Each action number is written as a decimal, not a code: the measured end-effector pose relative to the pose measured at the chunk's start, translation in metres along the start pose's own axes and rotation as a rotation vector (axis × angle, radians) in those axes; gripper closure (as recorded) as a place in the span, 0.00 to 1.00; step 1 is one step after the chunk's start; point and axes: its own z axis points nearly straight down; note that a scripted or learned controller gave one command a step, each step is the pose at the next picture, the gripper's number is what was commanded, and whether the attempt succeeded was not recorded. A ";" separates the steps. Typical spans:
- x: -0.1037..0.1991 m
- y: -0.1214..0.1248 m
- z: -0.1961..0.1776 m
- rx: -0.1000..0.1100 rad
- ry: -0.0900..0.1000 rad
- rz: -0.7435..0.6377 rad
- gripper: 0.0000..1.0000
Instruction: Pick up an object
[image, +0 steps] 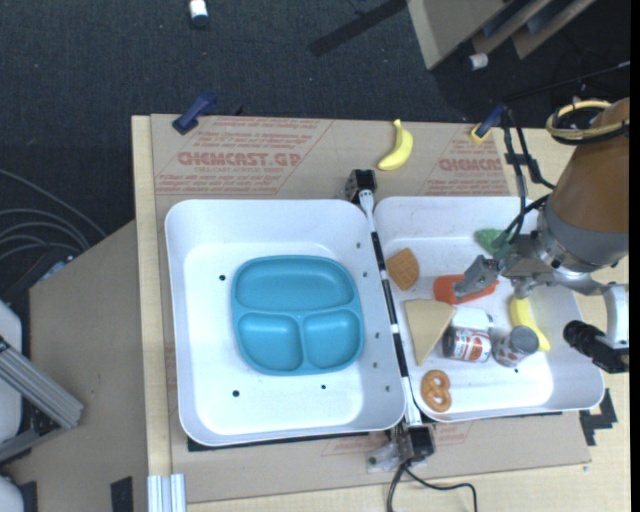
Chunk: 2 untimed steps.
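The orange carrot-shaped plastic toy lay in the right white shallow plastic bin, directly under the pincer and reaching out from it toward the view's left. We saw the pincer low over the toy's thicker end, seemingly touching it. We could not tell whether it was released, clenched or grasping the toy.

Nearest the camera, well below the pincer and a little to its left in the view, sat a small brown pretzel-shaped toy. Closer to the pincer, just below it, a short red-and-white can lay on its side, with a grey round cap-like piece beside it on the right. A tan wedge-shaped slice lay touching the can's left end, below and left of the pincer. A yellow stubby piece lay just below and right of the pincer, beside the grey arm with its orange band.

Left of the pincer, near the bins' shared edge, we saw a round brown cookie-like toy. Well to the left lay the other white bin, holding a blue three-compartment plastic plate.

Just beyond the pincer, a green leafy-looking piece lay against the bin's far wall. Farther off, outside the bins on the brown printed board, a yellow toy banana lay beyond and left of the pincer.
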 end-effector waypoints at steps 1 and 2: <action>-0.040 0.029 0.121 -0.004 -0.002 0.001 0.00; -0.044 0.093 0.121 -0.004 -0.002 0.000 0.00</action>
